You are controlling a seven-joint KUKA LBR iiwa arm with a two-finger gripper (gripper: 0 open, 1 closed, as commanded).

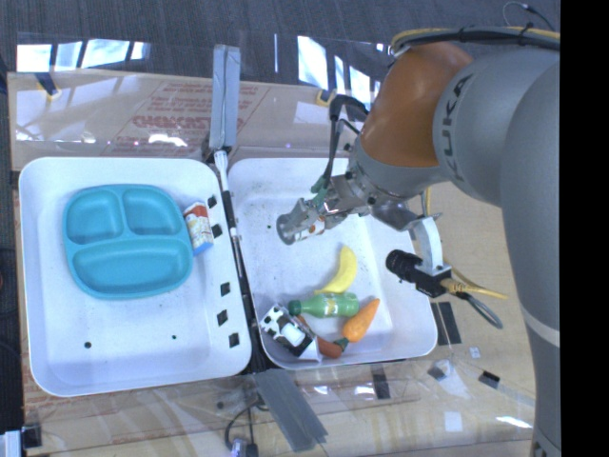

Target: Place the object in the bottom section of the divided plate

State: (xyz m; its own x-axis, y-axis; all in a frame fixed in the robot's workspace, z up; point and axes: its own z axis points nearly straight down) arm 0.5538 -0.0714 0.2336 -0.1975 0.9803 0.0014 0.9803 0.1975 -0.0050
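Toys are clustered in the right bin: a banana, a green bottle, a carrot and a cow figure. Which is meant cannot be told. All are judged light, stiff, smooth plastic, best pinched across the narrow middle. The gripper hangs above the bin; its opening cannot be made out. The divided plate lies in the left bin.

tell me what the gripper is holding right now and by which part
Cannot be told: the gripper hangs over the right bin, with nothing visible between its fingers.
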